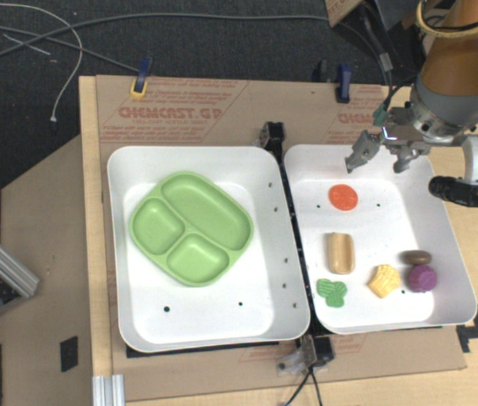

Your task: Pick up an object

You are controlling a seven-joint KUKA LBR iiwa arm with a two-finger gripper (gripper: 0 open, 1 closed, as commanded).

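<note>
1. Left bin (129, 311): shallow, white, resting on a cardboard sheet (103, 108) printed with red lettering.
2. Green plate (190, 227): three compartments, lying flat in the upper middle of the left bin, set at a slant to the bin walls.
3. Blue clamps: one (143, 74) at the cardboard's far-left edge, another (343, 83) at the far edge toward the right.
4. Right bin (442, 311): shallow, white, touching the left bin along a shared black seam.
5. Green leafy toy (332, 291): near corner of the right bin, just beside the seam.
6. Tan bread-like piece (340, 253): upright oblong, centre of the right bin, above the green toy.
7. Orange round piece (343, 197): flat disc, far half of the right bin, apart from the other items.
8. Yellow piece (383, 281): near the bin's front, between the tan piece and the purple one.
9. Gripper (380, 158): hanging over the far edge of the right bin, up and to the right of the orange disc, fingers spread apart with nothing between them.
10. Brown piece (415, 258): small, at the right side, touching the purple piece below it.
11. Purple round piece (421, 278): right side of the bin.
12. Arm (458, 49): grey with orange band, entering from upper right.
</note>
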